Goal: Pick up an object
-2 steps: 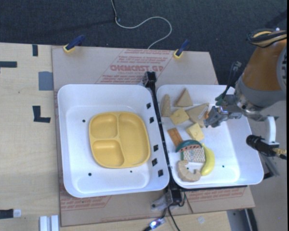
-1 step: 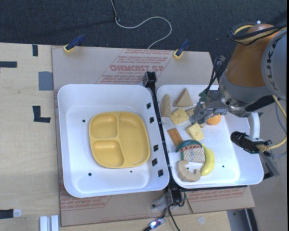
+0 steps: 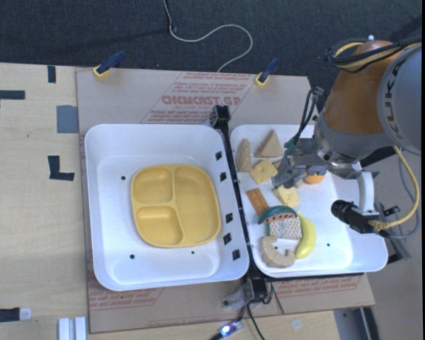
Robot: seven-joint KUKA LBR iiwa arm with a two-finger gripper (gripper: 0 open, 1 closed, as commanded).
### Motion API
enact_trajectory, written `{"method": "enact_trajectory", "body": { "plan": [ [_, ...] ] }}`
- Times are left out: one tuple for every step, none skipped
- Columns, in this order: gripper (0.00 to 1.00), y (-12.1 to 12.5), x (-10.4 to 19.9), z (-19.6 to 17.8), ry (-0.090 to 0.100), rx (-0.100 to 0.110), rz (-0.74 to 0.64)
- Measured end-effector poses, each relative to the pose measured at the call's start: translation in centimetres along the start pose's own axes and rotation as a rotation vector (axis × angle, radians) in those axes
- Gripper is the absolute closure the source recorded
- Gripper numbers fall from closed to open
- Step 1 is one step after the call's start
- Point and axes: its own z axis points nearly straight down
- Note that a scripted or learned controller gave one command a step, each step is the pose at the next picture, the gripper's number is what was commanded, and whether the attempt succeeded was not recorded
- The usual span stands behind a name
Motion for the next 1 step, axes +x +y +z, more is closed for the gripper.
{"method": "enact_trajectory", "body": {
  "plan": [
    [1.00,0.88,0.82,-0.01,0.000,-0.001,0.000]
  ]
}}
